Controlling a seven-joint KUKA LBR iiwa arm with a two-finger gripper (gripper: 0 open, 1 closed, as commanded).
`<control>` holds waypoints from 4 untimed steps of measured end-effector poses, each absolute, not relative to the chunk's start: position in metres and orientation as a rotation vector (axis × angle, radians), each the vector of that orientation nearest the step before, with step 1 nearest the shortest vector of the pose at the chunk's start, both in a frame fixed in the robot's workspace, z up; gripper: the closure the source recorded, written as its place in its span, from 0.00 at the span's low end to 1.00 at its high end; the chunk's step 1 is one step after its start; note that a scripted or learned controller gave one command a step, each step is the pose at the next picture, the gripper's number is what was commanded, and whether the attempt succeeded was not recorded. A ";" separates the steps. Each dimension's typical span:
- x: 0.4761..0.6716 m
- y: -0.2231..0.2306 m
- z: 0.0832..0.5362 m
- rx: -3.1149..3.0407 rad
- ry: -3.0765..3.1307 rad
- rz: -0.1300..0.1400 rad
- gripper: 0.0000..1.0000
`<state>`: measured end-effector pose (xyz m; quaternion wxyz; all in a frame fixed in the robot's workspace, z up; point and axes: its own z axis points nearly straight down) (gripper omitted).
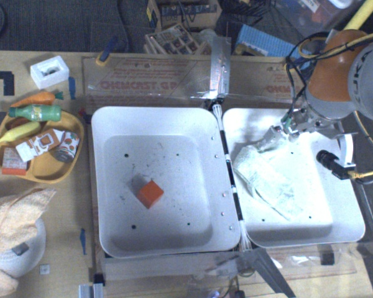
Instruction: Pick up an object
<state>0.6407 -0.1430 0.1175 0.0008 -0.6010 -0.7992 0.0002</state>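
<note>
One orange cube (150,194) in left bin (112,129) | end effector (275,135) on crumpled wrapper (267,176), grip indiscernible

My arm reaches in from the right, orange band sitting up and to the right of my end effector (275,135), wrist angled down-left, tip low.

Red lettering "CHEMCAST GP" on the clear plastic sheet (150,81) behind the left bin, fainter repeat print on the right sheet (261,76) too blurred to read
</note>
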 end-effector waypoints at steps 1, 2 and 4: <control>0.668 -0.117 0.088 -1.804 -2.579 0.000 0.00; 0.667 -0.102 0.087 -1.794 -2.584 0.002 0.00; 0.665 -0.102 0.087 -1.871 -2.531 -0.005 0.00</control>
